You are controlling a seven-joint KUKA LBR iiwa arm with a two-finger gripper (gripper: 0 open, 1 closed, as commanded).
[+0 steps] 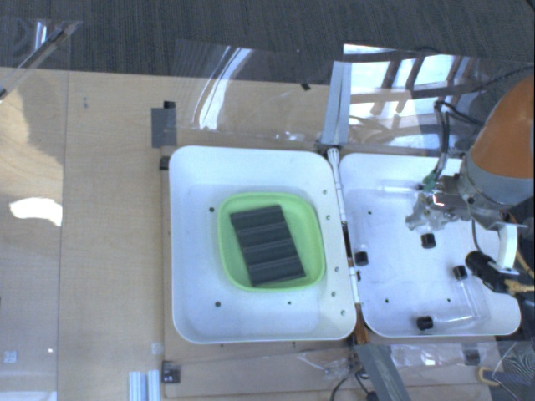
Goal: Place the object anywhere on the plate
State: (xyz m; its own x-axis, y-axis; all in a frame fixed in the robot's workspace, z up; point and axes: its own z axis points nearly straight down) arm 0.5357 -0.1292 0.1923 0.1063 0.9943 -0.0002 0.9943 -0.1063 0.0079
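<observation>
No readable text.
No letters, numbers, brand marks or signs can be made out on any surface in view, and nothing printed shows at this size.
</observation>
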